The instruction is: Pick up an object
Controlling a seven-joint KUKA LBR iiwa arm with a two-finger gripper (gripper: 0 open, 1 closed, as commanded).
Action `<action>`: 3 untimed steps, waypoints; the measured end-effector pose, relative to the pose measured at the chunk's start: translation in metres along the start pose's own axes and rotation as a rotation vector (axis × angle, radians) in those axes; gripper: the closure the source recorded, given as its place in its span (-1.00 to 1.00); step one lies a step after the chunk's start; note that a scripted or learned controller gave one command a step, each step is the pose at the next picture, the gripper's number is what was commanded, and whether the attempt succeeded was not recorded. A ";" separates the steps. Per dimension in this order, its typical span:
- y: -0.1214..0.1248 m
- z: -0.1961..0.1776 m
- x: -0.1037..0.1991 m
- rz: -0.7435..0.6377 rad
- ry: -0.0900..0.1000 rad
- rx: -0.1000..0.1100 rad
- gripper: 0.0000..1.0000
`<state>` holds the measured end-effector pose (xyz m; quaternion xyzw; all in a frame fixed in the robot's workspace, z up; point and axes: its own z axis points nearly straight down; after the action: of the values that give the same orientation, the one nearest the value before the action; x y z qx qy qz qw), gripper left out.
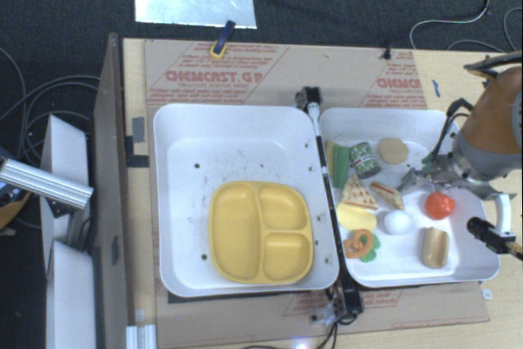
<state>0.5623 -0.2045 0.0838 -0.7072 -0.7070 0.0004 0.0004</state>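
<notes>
Tool (417, 178) state unclear, beside the tomato (439, 205); bread roll (435, 248) lies lengthwise top-to-bottom.

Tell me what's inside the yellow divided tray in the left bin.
The yellow divided tray sits in the left bin with all three compartments showing bare yellow plastic. The toy food is all in the right bin. Whatever lies beneath the tray is covered.
</notes>
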 end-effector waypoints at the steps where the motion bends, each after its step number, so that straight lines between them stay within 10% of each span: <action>1: -0.035 0.000 0.002 0.000 0.000 0.001 -1.00; 2: 0.059 -0.144 0.009 -0.010 -0.007 -0.024 -1.00; 3: 0.005 -0.062 -0.003 0.001 0.002 0.006 -1.00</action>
<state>0.5677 -0.2071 0.1456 -0.7076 -0.7066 0.0018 0.0031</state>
